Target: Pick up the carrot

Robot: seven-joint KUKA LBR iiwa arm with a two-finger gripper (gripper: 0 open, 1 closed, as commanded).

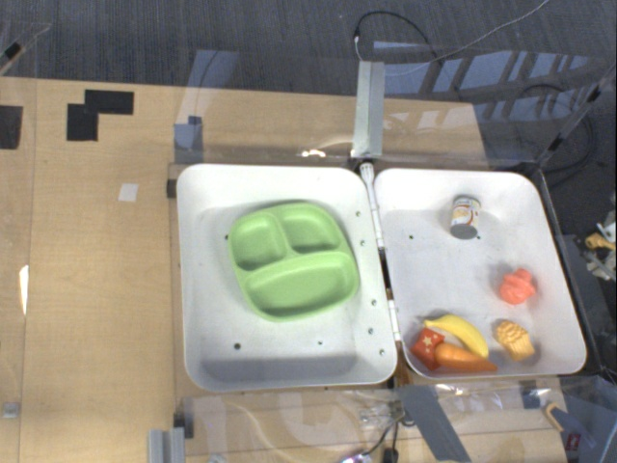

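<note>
Left bin (207, 345): 1 green divided plate (292, 259). Right bin (424, 258): 1 can (465, 216), banana (462, 333), red pepper (428, 342), pastry (514, 338).

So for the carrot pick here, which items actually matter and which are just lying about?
Belongs to the job:
- carrot, near front edge of the right bin

Just lying about:
- banana, touching the carrot
- red pepper
- small can
- red-orange fruit
- yellow-brown toy
- green divided plate in the left bin
</note>
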